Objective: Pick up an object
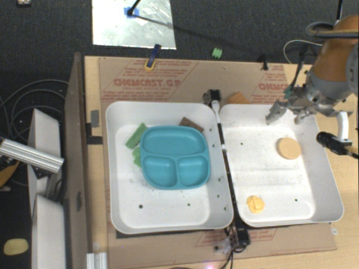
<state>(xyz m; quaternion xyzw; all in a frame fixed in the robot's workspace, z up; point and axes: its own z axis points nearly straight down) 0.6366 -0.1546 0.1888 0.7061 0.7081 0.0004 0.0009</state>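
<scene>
My gripper (288,115) hangs over the far edge of the right bin (322,206), open, with nothing between its fingers. A round tan disc (289,148) lies in that bin a little nearer than the gripper. A small yellow-orange lump (256,204) sits near the bin's front left corner. In the left bin (120,206) a blue divided tray (174,157) takes up the middle. Green pieces (135,135) poke out from under the tray's left side, and a brown block (191,124) lies at its far edge.
A black-and-white divider (220,133) runs between the two bins. An orange-tan piece (238,98) lies on the cardboard just behind the right bin. Cables and metal parts sit off the bench to the left.
</scene>
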